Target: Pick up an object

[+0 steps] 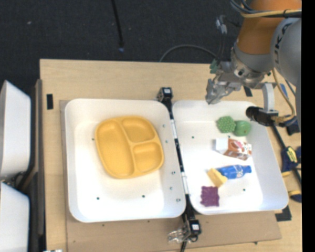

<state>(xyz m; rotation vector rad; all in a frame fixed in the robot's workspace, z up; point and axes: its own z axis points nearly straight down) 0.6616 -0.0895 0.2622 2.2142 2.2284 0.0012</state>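
Lying below-right of the gripper (216, 95): green toy (232, 125).

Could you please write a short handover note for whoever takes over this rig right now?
Gripper: above the far edge of the right bin, nothing between its fingers.
Right bin: green object, red-and-white packet, blue tube with a yellow piece at its end, purple object.
Left bin: yellow divided tray.
Done: nothing picked yet.
Left: choose an object, descend, grasp, lift.
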